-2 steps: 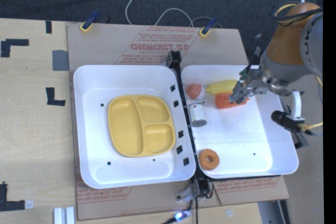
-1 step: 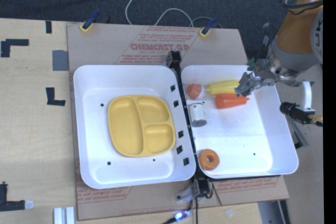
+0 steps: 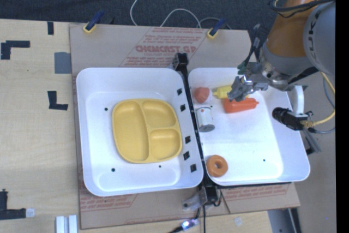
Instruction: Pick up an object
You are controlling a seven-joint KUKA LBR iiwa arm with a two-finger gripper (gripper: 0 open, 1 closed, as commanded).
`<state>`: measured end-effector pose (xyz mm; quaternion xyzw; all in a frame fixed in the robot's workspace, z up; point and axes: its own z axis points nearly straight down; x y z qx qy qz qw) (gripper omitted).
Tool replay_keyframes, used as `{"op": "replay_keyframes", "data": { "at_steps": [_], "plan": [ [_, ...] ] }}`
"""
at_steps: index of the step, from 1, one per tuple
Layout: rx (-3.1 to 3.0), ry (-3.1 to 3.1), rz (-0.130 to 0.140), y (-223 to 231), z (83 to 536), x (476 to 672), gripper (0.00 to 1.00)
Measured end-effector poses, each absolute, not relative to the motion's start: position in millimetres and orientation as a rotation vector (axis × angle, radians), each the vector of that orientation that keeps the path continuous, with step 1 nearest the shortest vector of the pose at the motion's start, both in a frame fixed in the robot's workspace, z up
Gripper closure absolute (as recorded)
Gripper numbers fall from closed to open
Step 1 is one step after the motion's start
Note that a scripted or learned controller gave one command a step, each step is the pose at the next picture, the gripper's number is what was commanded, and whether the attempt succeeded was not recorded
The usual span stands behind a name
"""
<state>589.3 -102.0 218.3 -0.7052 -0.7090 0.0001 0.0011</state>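
My gripper [image 3: 238, 93] hangs low over the right bin [image 3: 256, 169], at its far side. Its tip is right at the top of an orange carrot-shaped toy [image 3: 242, 106] that lies flat on the bin floor. A yellow toy [image 3: 221, 91] lies just left of the gripper, partly hidden by it. Further left sits a small pinkish-red ball [image 3: 202, 94]. A silver can [image 3: 205, 119] lies near the bin's left wall, and an orange donut-shaped ring [image 3: 217, 166] rests in the near left corner.
The left bin [image 3: 90, 117] holds a yellow divided plate [image 3: 146, 130]. A black divider [image 3: 186, 112] runs between the two bins. Black cable gear [image 3: 289, 118] hangs at the right bin's right rim. Blue and yellow clamps [image 3: 94, 21] hold the cardboard base at the back.
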Motion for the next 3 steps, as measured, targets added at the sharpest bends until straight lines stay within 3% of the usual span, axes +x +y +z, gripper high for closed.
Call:
{"op": "replay_keyframes", "data": {
  "at_steps": [2,3],
  "plan": [
    [-2.213,-2.226,0.002,1.2,226.9,568.7,1.00],
    [-2.210,-2.229,0.001,65.2,225.5,567.4,1.00]
  ]
}}
